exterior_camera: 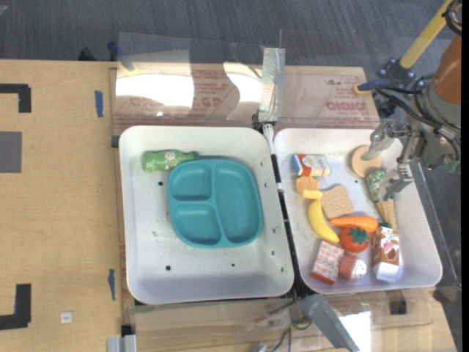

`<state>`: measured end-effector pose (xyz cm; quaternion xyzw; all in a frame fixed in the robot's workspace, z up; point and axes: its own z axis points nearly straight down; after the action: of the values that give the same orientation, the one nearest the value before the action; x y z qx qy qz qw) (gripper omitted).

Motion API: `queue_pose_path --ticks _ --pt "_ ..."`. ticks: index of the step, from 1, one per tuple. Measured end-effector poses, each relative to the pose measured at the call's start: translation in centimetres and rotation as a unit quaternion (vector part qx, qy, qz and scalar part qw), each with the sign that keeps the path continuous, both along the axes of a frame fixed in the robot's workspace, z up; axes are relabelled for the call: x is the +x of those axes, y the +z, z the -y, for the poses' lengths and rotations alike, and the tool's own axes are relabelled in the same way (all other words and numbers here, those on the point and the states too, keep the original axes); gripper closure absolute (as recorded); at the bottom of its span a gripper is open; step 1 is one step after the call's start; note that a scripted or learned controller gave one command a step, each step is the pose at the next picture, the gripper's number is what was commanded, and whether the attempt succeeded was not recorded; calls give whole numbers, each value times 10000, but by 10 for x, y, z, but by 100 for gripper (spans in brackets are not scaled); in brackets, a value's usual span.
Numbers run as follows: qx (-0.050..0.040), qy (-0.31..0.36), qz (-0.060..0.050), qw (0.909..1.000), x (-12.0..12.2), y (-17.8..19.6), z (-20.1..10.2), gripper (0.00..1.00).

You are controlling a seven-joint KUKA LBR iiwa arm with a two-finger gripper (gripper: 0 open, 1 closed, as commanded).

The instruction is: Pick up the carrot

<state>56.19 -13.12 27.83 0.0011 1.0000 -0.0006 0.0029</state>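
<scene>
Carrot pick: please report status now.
Gripper open, above right bin's far right side, holding nothing. Carrot lies untouched mid-bin. Tomato, bread slice and banana crowd it.

Grey carpet (220,6) beyond wooden bench (51,218)

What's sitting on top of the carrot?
A red tomato sits on the carrot, covering part of its front edge. The carrot's orange top shows on both sides. What lies under the carrot is hidden.

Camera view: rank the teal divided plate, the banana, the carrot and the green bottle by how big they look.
1. Teal divided plate, clearly largest.
2-4. Green bottle, banana and carrot look alike in size, so I won't rank them.
</scene>
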Motion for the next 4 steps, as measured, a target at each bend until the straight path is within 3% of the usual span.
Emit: queue_pose_path --ticks 1,2,3,4 --pt "12 705 -25 9975 -15 -167 -12 0" --pt "-14 895 98 9959 -19 -179 -7 0" --pt "-12 768 133 9970 -24 -180 22 0" --pt "1 455 50 9990 -34 -188 -29 0"
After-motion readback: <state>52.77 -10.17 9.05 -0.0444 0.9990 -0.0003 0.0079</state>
